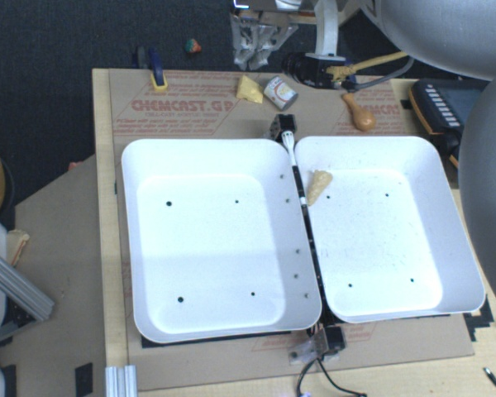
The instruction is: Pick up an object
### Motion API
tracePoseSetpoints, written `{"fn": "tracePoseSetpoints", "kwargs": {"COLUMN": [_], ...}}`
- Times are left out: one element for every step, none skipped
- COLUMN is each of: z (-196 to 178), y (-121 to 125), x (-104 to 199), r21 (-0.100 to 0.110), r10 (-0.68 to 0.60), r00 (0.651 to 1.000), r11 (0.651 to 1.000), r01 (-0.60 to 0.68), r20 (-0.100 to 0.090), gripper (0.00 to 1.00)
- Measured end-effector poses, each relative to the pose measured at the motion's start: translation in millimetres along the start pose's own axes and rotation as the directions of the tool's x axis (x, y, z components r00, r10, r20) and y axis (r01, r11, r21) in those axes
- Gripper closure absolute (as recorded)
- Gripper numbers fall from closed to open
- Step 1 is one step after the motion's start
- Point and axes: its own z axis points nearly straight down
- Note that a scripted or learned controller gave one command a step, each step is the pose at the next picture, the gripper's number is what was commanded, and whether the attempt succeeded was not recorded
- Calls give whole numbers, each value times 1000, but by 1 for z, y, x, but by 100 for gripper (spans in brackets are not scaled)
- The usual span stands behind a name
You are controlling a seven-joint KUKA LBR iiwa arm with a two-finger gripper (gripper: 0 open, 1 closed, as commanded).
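The only thing lying in a bin is a small pale beige scrap (317, 185), which rests in the right bin (430, 222) near its upper left corner, just beside the seam with the left bin (149, 222). The pincer (256, 46) hangs at the top of the view, above the dark floor beyond the far edge of the table (190, 106); whether it is open or closed I cannot tell, and nothing shows in it.

To do the step well, the arm should probably travel toward the camera and a little to the right until the pincer is over the scrap, then lower squarely. The bin wall stands just beside the scrap, so the grip is likely best lined up along the seam rather than across it.

The scrap lies well apart from the pincer, nearer the camera.
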Motion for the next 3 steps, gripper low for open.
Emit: {"fn": "tracePoseSetpoints", "kwargs": {"z": [83, 141, 13], "y": [-72, -140, -189], "x": [3, 35, 41], "r21": [24, 24, -2], "r10": [-5, -10, -10], "r00": [1000, 1000, 1000], "r11": [1000, 1000, 1000], "r01": [5, 10, 10], "r20": [3, 2, -8], "gripper": [100, 100, 100]}}
